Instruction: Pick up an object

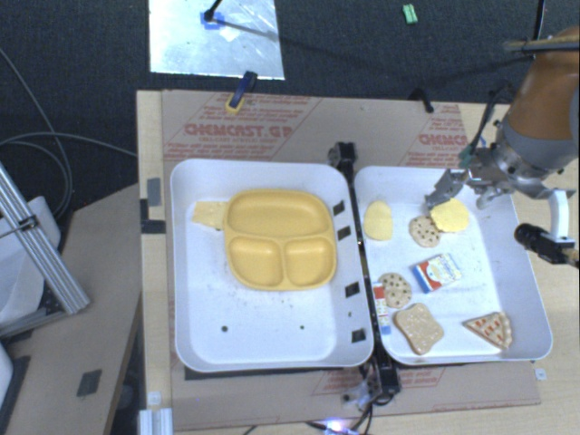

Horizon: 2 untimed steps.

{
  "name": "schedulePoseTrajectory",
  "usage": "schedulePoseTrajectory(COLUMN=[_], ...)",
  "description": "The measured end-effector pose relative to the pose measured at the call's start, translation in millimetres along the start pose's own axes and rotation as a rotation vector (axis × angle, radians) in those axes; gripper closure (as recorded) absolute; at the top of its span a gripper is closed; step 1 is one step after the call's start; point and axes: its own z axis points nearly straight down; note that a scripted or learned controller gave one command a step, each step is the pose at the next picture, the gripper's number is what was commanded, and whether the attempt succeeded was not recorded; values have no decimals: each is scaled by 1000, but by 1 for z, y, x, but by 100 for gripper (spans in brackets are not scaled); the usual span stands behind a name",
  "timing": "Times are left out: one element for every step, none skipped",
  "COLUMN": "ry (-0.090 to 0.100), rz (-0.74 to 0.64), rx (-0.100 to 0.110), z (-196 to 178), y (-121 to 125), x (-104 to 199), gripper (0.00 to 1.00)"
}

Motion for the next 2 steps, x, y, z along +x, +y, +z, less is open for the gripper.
schedulePoseTrajectory(ry=[-3,0], rz=[4,-2], rx=[0,2], z=[50,139], y=[27,61], x=[-50,-54], gripper=[0,0])
